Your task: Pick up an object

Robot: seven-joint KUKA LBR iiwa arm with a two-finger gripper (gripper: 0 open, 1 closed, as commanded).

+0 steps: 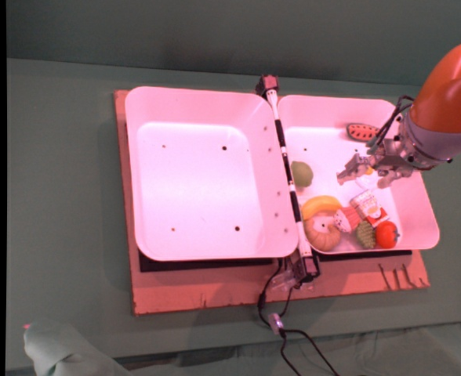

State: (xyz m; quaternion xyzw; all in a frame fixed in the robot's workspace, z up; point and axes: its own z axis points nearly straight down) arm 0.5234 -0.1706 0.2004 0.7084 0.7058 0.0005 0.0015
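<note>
Honestly, worth going for the green fruit [301, 173], sitting alone by the left wall of the right bin [324, 143], roughly midway along it, with bare floor on every side but the wall. Gripper [362, 168] hanging over the middle of that bin, just above and beside the red-and-white carton [368, 206]; can't tell whether open or closed from this angle, and nothing visibly held. Tempting to drop straight down on the carton, but probably a bad bet: jammed into the near-right corner pile with the banana [322, 205], the round bun-looking toy [322, 231], a small green piece [365, 236] and the red tomato [386, 234], all touching or nearly so. Easy to nudge a neighbour instead of grabbing anything. For the green fruit, better to come down centred and close across the narrow side, keeping clear of the wall and the striped bar [281, 143] running between the bins. Watermelon slice [362, 131] up by the far edge, flat, likely hard to pinch. Left bin [191, 178] not in the way.
</note>
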